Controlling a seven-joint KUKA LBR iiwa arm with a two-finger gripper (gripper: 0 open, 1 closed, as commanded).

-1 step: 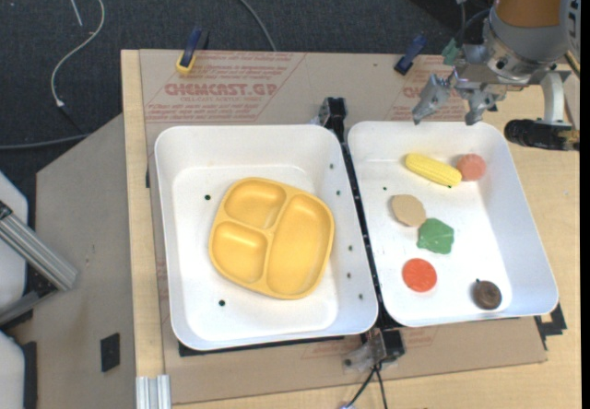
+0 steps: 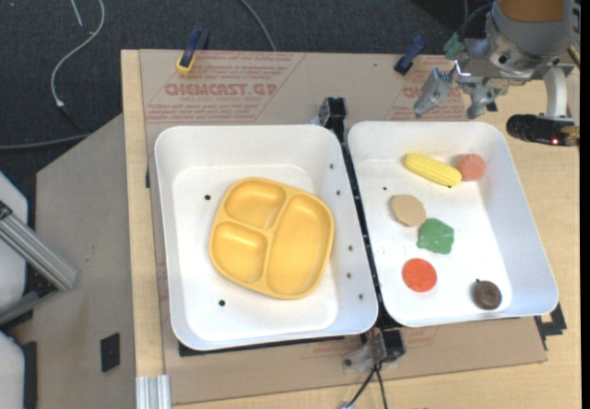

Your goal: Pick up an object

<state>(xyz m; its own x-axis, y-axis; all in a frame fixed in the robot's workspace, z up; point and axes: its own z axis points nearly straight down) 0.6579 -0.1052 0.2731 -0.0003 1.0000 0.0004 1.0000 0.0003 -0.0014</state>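
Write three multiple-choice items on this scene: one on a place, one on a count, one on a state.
1. Where does the yellow divided tray lie?
A. left bin
B. right bin
C. on the cardboard

2. How many small things lie in the right bin?
A. three
B. six
C. nine

3. How is the gripper placed?
A. down among the items
B. above the right bin's far edge, holding nothing
C. over the tray

Key: 1 A, the tray sits in the left bin. 2 B, six items counted. 3 B, its open fingers hang apart, nothing between them.

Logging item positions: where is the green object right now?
In the right bin, near its middle: the green object sits just below the tan piece and above the red disc.
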